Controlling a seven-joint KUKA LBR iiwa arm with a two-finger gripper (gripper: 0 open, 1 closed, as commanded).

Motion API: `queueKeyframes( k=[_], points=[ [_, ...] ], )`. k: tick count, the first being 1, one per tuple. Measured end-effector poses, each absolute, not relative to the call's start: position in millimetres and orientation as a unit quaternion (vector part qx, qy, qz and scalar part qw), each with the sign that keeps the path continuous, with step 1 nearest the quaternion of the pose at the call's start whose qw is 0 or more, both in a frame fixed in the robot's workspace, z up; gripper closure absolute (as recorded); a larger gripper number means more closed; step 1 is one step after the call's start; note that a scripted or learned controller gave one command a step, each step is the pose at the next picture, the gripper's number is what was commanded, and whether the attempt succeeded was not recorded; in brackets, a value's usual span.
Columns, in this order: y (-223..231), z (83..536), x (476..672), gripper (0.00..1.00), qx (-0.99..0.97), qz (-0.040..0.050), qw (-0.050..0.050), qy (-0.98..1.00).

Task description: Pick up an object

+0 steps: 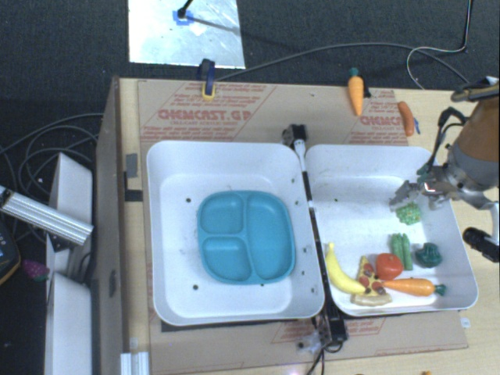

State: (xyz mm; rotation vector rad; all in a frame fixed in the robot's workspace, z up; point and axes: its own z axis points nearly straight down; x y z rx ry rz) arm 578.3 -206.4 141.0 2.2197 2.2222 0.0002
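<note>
Metal gripper [418, 190]: hangs low over the right bin [351, 170], at about 1 o'clock of its floor; whether it is released or clenched I cannot tell.
Likely target: pale green leafy toy [408, 213], just below the gripper at its 6 o'clock, touching or nearly so; nothing is seen grasped.
Handling guess: looks like light hollow plastic, stiff but lumpy, so it may roll or slip; a pinch across its narrow middle seems safest.
Other toys, toward 6 o'clock: green pods [401, 249], dark green broccoli [427, 253], red tomato [389, 266], orange carrot [410, 287], pizza slice [370, 280], yellow banana [342, 272]; they crowd the bin's lower part, some touching.
Left bin [180, 170]: at 9 o'clock, bearing a blue divided plate [246, 237].
Bench, 12 o'clock: second carrot [356, 92] and an orange piece [405, 117] lie outside the bins.
Writing: red print on the board [258, 104] under the bins reads roughly "CHEMCAST GP"; the smaller lines are too blurred.
</note>
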Motion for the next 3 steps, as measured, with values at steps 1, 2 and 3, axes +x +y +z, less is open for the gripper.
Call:
queueKeyframes(
  k=[1,2,3],
  points=[
    [-206,152,584.2,0.0,0.706,0.0006,0.001,0.708],
    [-207,87,598.2,0.0,0.706,0.0011,0.003,0.708],
    [-159,84,566.7,0.0,0.706,0.0004,0.0,0.708]
  ],
)
